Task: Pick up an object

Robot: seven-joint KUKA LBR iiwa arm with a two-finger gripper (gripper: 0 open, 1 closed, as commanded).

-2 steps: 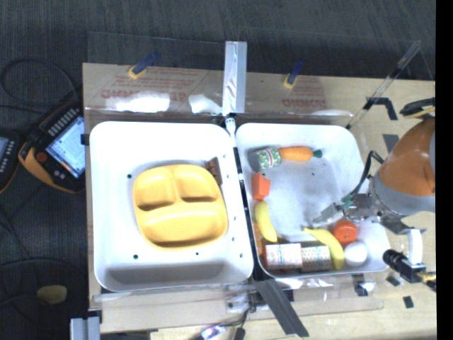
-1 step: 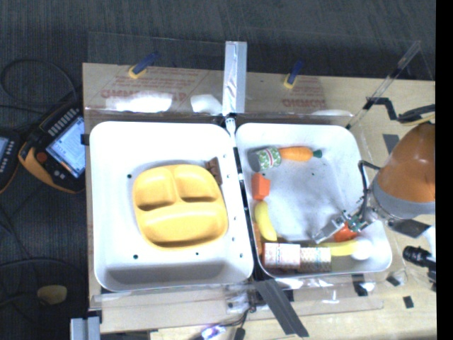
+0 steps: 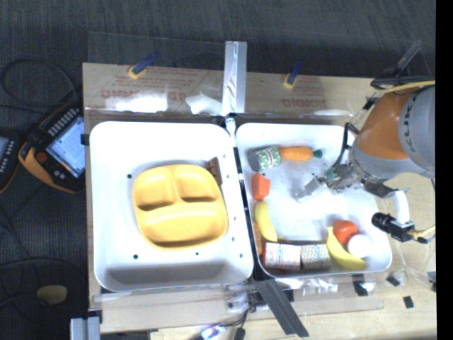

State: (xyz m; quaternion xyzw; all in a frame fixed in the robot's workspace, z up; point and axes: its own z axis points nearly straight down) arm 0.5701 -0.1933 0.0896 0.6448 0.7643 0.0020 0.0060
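Camera view: The arm (image 3: pixel 396 137) enters from the right, its orange band above the right bin (image 3: pixel 311 137). The gripper (image 3: pixel 311 186) hangs over the middle of that bin, above bare white floor. Whether it is open or closed cannot be told from this angle, and no object is seen in its grasp.

Right bin contents: a carrot (image 3: pixel 296 154) lies near the far wall, touching a green-labelled can (image 3: pixel 267 158) on its left. An orange block (image 3: pixel 261 186) sits near the left wall, with a banana (image 3: pixel 265 222) just below it. Two small boxes (image 3: pixel 297 256) lie along the near wall. A second banana (image 3: pixel 342 256), a tomato (image 3: pixel 345 230) and a white ball (image 3: pixel 359 246) cluster in the near right corner.

Left bin (image 3: pixel 113 190): a yellow divided tray (image 3: pixel 180 204) rests at its centre.
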